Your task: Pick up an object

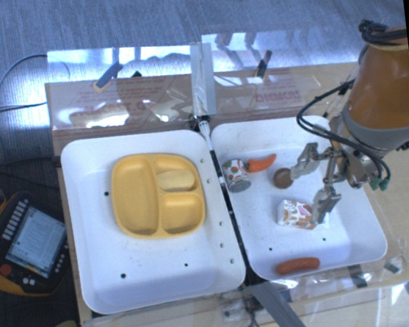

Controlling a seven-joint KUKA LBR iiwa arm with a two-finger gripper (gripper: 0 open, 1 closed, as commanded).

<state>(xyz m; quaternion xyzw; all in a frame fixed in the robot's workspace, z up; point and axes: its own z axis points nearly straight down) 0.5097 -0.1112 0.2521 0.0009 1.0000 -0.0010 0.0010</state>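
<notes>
patterned packet (296, 214) lies in the right bin (363, 250), just beside the lower finger of the gripper (316, 180). the jaws stand wide with nothing between them, likely spread for a grab. near it sit a brown ball (282, 178), a carrot (261, 163), a small cup (236, 174) and a sausage (298, 265). the left bin (101, 283) holds a yellow divided tray (156, 194).

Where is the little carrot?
The carrot lies in the right bin, near its top left, between the small cup and the brown ball.
</notes>
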